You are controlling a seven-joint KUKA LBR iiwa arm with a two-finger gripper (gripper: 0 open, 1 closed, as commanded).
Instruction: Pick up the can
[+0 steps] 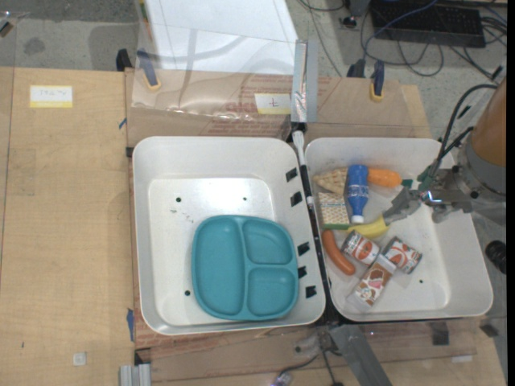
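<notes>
Gripper over right bin, nothing between the fingers.
Teal divided plate (pixel 244 268) in left bin (pixel 153 215); in right bin (pixel 467 284) hot dog (pixel 339 252), can (pixel 361 248) beside banana (pixel 370 228), then gripper (pixel 400 208), fingers parted, just above-right of can.

Colours across the two white bins

The left bin (pixel 153 215) is white and holds a teal divided plate (pixel 244 267). In the white right bin (pixel 467 288), a blue bottle (pixel 356 190) has a white cap, beside an orange carrot (pixel 385 178), a yellow banana (pixel 368 228), a red-orange sausage (pixel 339 252) and a red-and-white can (pixel 361 248). The bench (pixel 64 215) is tan.
</notes>
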